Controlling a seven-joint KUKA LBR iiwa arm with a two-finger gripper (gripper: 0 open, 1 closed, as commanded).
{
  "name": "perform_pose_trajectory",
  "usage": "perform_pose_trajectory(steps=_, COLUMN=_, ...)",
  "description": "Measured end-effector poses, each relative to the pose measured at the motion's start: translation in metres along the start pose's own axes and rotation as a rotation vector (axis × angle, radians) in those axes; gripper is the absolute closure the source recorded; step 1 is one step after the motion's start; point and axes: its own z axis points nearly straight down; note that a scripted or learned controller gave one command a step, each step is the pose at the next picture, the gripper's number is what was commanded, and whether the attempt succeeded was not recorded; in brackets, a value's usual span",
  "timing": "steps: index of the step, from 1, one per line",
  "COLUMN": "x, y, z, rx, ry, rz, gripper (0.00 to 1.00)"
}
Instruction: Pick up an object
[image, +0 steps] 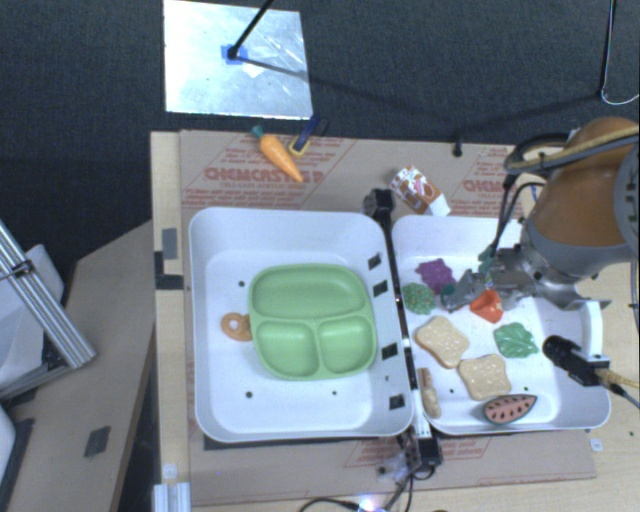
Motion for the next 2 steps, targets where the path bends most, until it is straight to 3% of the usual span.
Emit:
perform_pose_trajectory(steps=1, x=0.0, y=0.003, z=-0.006, rx=-0.012, ry=-0.001, rz=-0.002, gripper=0.0)
perform_pose_trajectory(steps=2, x=-0.004, y=0.006, z=0.037, rx=-0.01, ry=-0.001, rz=0.0, gripper=0.0)
